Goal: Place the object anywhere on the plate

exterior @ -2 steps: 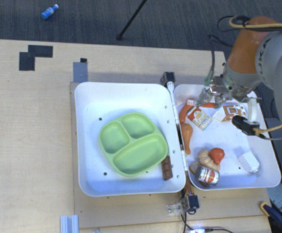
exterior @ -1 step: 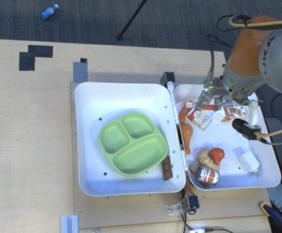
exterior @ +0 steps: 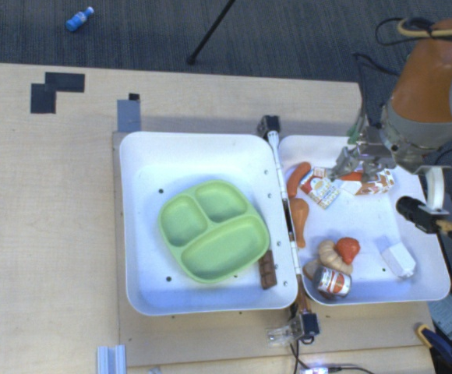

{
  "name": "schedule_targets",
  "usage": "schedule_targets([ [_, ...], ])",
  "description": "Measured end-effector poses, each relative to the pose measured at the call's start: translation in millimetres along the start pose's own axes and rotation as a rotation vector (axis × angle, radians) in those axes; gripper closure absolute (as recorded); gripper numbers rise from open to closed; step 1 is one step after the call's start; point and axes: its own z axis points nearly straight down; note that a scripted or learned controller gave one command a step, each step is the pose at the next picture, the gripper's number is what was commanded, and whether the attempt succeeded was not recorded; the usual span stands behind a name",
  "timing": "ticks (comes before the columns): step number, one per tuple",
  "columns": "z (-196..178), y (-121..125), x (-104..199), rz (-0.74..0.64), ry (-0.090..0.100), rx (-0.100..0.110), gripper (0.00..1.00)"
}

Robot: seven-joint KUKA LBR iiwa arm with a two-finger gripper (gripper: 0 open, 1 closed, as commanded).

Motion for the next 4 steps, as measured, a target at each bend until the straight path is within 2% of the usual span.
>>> schedule_targets([
  [1, -30.6, 3.4, -32.2, 0.0, -0.001, 0.0, 1.0],
  [2, 87.1, -5.7, -16.4, 0.0, 0.001, 0.003, 1.0],
  [3, 62.7, 19.0, -37.2, 0.0, 0.0, 0.0, 1.0],
  [4, 56.3, -12.4, 14.4, -0.002, 0.001, 0.002, 1.0],
])
